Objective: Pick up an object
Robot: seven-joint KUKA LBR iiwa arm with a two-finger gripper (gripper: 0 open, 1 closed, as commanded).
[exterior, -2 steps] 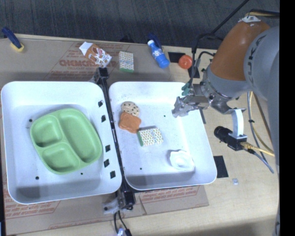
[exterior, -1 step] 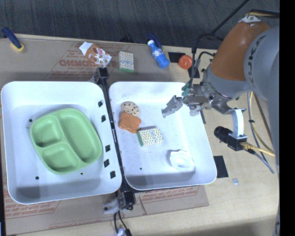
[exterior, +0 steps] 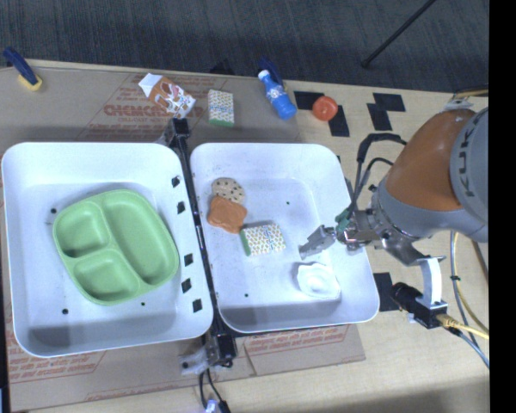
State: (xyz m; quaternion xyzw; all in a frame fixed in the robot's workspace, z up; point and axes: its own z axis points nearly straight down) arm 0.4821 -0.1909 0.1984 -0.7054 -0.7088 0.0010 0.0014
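Four small things lie in our right bin; the gripper hovers beside them.
We cannot tell its finger state; the white cup just below looks light, thin, crushable; we'd pinch its rim.

two white bins, one green tray, four objects

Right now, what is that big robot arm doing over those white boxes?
The grey and orange arm reaches in from the right over the right bin. Its tool hangs low near a white thing, with a patterned block, an orange piece and a cookie further left. It is trying to pick something up, but nothing sits in the tool. The left bin holds a green tray.
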